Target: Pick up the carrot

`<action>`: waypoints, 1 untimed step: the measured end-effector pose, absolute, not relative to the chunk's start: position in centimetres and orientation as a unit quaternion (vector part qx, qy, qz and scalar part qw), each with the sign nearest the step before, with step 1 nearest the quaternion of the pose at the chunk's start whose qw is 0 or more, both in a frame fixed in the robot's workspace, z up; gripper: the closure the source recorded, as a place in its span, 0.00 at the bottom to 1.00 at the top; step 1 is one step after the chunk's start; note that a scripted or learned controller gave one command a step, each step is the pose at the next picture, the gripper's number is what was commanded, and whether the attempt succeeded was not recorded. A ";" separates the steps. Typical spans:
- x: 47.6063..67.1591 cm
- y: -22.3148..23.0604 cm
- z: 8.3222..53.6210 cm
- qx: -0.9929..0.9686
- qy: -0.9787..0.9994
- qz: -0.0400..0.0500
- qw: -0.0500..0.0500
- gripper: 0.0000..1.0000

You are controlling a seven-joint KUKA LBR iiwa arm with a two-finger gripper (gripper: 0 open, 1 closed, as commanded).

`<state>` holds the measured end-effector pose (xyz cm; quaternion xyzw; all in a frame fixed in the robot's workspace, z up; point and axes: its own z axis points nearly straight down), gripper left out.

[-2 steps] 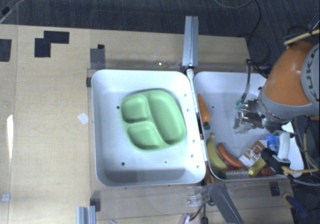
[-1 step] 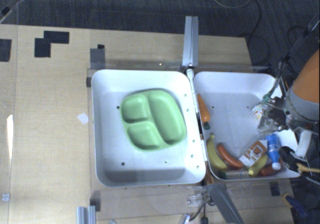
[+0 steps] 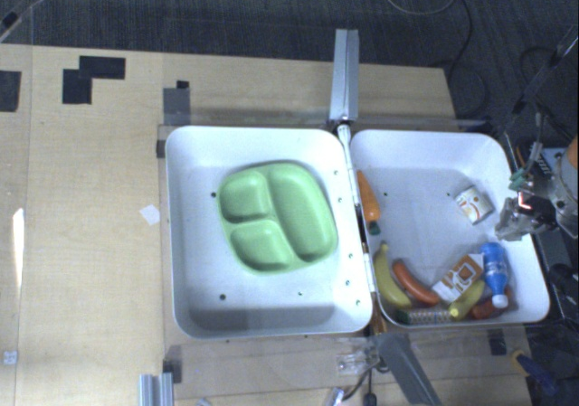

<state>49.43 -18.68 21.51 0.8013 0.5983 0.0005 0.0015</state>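
Note:
The carrot [image 3: 368, 198] is a short orange piece lying lengthwise against the left wall of the right bin [image 3: 425, 155], close to the divider between the bins. My gripper [image 3: 517, 217] hangs at the right rim of that bin, far to the carrot's right, just above a blue bottle [image 3: 494, 273]. I see nothing held in it.
A green divided plate [image 3: 276, 214] lies in the left bin [image 3: 194, 241]. The right bin's front holds a banana [image 3: 388, 274], a red sausage [image 3: 414, 282], a small box [image 3: 460, 276] and a dark brush [image 3: 422, 314]. A small white carton [image 3: 473, 205] lies near the gripper.

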 end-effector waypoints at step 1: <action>48.9 -18.3 26.3 0.778 0.629 0.002 0.003 1.00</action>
